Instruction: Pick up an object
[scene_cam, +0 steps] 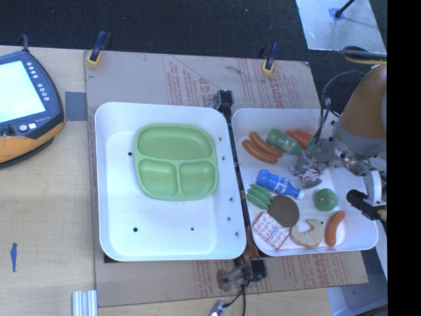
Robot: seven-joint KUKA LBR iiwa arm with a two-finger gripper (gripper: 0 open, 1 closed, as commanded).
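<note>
Looking down from the camera view, the right bin (368, 242) holds a crowd of small toy foods, any of which could serve as the thing to pick up. Near its top edge lie a pair of sausages (260, 147), a green bottle (284, 140) and an orange carrot (300, 137). Lower down sit a blue bottle (279, 184), a green pea pod (259, 197), a brown round patty (284, 210), a red-checked packet (269, 231), a bitten cookie (306, 234), a single sausage (335, 228) and a green round piece (325, 199).

These look like light, stiff plastic pieces with smooth, likely slippery skins. The blue bottle seems the easiest choice: it has some open floor around it, and a grip across its narrow body should hold. The flat packet and patty lie low and partly overlapped, so they would be harder to pinch.

The tool (310, 166) sits low in the same bin, just right of the blue bottle and below the carrot. It reads as a dark, glinting tangle of metal, and I cannot tell how its opening stands or whether it touches anything.

The left bin (105, 176) carries a green divided tray (176, 161).
</note>
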